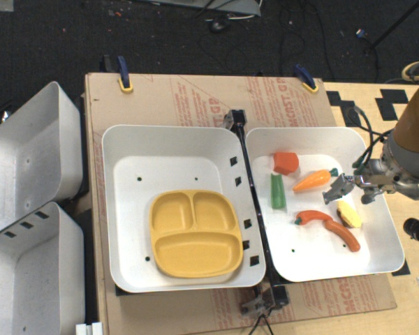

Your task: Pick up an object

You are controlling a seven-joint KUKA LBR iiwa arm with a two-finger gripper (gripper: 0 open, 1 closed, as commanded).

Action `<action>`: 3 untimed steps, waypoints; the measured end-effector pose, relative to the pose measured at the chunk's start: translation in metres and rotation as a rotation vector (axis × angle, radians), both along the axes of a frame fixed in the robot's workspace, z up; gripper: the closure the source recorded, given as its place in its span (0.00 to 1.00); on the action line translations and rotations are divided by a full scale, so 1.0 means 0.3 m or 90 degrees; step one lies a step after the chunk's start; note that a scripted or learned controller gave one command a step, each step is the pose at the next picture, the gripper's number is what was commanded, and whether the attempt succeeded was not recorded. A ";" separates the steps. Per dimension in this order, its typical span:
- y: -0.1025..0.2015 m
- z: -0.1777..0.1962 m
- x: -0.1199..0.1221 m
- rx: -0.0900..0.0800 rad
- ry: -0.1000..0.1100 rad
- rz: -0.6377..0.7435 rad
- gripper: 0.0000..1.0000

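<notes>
The right bin [377, 253] holds several toy foods: a red block [286, 162], a green stick [277, 191], an orange carrot [313, 181], a red chili [313, 217], an orange-red sausage [344, 235] and a yellow piece [349, 214]. My gripper [351, 192] hangs over the right side of this bin, just above the yellow piece and to the right of the carrot. Its two dark fingers stand apart, open, with nothing between them.
The left bin [119, 187] holds a yellow divided plate [195, 233]. A black divider with clips [248, 187] runs between the bins. White tubs [28, 187] stand off the bench at the left. The arm's grey body [412, 145] rises over the right bin's right rim.
</notes>
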State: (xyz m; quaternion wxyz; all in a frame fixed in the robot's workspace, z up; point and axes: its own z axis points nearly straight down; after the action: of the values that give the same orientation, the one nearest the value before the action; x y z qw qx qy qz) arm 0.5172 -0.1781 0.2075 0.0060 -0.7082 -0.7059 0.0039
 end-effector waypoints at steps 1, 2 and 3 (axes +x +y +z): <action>0.002 0.024 0.010 -0.002 -0.008 0.002 0.00; 0.033 -0.164 -0.012 0.000 -0.005 0.002 0.00; 0.044 -0.319 -0.040 0.000 -0.007 0.002 0.00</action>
State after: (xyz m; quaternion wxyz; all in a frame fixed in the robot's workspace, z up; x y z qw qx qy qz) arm 0.5054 -0.1649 0.1118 0.0025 -0.7073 -0.7069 0.0002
